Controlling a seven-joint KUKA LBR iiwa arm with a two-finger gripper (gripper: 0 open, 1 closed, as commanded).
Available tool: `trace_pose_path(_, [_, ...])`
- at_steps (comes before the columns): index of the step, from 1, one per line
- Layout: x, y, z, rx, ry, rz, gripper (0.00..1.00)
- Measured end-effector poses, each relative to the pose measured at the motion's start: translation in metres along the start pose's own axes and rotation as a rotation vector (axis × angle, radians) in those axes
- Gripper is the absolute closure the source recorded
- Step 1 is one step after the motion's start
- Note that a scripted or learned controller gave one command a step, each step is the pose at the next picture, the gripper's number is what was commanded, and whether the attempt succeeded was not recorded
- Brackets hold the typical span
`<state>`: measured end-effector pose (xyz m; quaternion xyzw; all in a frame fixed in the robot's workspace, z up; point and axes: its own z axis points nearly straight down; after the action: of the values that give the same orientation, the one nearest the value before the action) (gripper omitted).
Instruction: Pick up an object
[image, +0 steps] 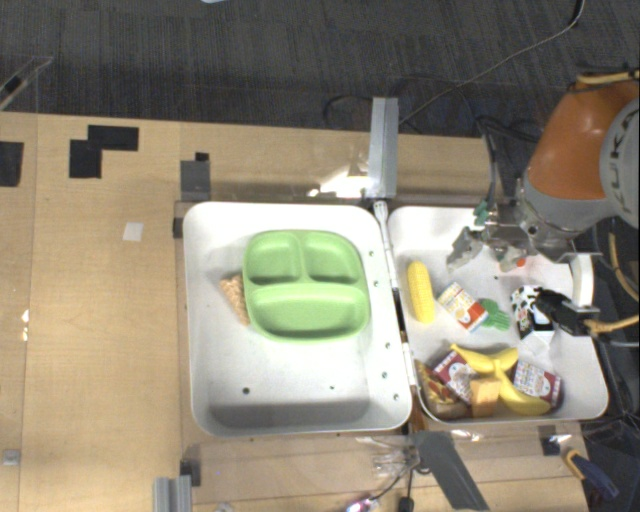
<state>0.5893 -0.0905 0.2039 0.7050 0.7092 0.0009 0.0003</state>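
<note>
The right bin (400, 300) holds several small items. A yellow corn cob (421, 291) lies near its left wall. Beside it are a small orange-and-white carton (461, 303) and a green piece (494, 316). A black-and-white cow toy (528, 307) sits further right. Bananas (492, 360) and red-labelled packets (535, 381) crowd the front. My gripper (487, 253) hangs over the back of this bin, above bare floor behind the carton. It is open with nothing between its fingers.
The left bin (210, 380) carries a green divided plate (303, 283) with a brown, biscuit-like piece (234, 295) tucked under its left edge. A metal post (384, 150) rises behind the wall between the bins. Cables run behind the arm at the right.
</note>
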Motion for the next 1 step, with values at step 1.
trace_pose_path(1, [-0.0149, 0.0289, 0.1081, -0.004, -0.001, -0.106, 0.0])
